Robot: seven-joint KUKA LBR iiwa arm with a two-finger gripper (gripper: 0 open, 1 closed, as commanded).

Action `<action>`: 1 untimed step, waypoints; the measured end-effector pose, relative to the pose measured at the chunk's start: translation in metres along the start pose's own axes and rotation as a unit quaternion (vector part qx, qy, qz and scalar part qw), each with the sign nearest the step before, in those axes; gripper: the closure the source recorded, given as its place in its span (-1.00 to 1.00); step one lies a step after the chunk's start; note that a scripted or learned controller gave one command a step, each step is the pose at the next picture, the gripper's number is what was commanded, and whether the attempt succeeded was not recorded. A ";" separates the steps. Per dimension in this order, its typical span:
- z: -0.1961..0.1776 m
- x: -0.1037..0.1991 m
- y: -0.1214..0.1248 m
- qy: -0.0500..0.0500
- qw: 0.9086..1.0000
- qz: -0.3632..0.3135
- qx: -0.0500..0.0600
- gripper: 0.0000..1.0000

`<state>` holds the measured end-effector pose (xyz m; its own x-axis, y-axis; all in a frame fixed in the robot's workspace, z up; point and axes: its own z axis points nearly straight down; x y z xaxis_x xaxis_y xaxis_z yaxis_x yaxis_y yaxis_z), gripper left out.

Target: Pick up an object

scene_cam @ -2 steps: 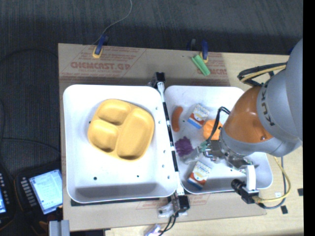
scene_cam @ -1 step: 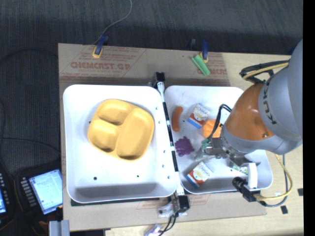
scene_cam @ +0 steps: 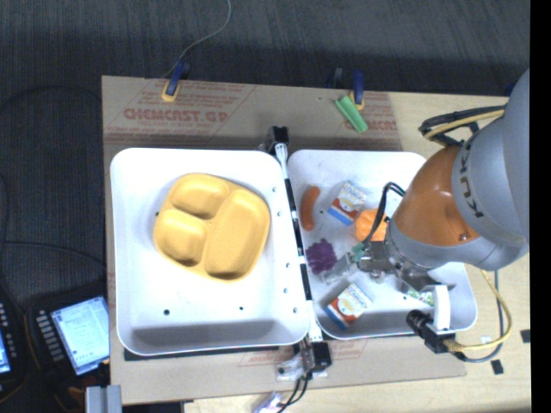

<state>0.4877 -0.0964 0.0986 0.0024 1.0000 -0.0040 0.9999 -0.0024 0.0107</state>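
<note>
I'm working the gripper low inside the right bin; can't tell from here what state it's in. Nearest targets: purple grapes just left of it, a carton just below. I'm favouring the carton: centre over it, descend straight, avoid nudging the grapes.

Even overhead light — the white bins glare brightly, shadows stay soft, and detail is slightly blurred.
</note>
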 end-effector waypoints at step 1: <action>0.011 0.000 -0.002 0.001 1.000 -0.001 0.002 -1.00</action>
<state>0.4859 -0.0964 0.0880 0.0006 1.0000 -0.0028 1.0000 -0.0006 0.0068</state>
